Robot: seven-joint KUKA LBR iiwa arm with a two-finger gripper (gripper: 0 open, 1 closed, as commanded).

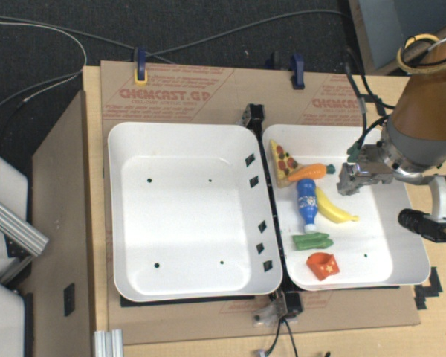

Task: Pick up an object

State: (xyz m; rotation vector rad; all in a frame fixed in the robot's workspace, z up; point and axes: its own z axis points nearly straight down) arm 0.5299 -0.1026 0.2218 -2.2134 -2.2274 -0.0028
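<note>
Tool [351,178] over right bin [401,270] near carrot [307,172] and banana [333,210] (grip state unreadable), blue bottle [306,202] alongside.

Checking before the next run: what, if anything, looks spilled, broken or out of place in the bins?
Nothing stands out. The blue plastic bottle, yellow banana and orange carrot lie loosely inside the right white bin, none spilled.
</note>
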